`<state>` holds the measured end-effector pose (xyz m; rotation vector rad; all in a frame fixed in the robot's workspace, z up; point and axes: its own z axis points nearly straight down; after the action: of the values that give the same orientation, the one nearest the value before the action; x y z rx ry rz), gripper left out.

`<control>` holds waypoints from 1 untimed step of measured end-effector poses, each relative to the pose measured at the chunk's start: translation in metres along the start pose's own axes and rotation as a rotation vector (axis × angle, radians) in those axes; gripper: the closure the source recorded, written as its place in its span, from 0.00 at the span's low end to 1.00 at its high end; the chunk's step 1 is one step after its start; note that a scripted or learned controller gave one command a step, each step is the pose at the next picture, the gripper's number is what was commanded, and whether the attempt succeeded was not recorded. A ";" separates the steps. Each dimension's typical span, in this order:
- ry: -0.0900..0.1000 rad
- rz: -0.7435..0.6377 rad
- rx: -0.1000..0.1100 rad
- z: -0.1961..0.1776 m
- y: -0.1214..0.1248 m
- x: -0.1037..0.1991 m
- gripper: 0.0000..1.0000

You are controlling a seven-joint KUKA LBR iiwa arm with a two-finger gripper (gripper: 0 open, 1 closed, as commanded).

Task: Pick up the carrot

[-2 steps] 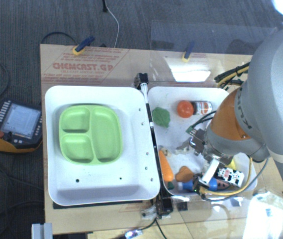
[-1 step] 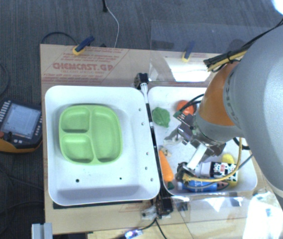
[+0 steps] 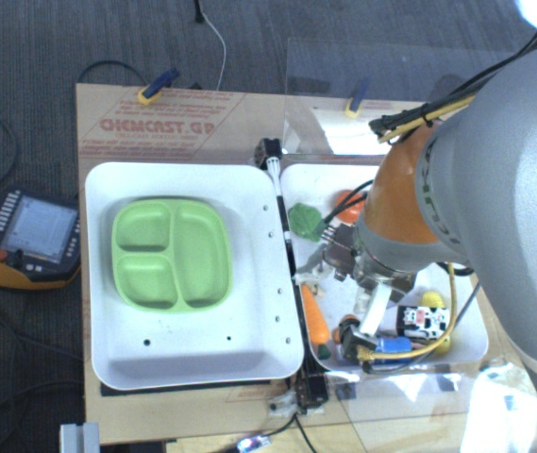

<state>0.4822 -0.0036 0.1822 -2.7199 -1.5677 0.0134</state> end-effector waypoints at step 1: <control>0.000 0.117 -0.003 -0.001 0.083 -0.056 0.00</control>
<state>0.5259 -0.0932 0.1826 -2.8099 -1.4077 0.0116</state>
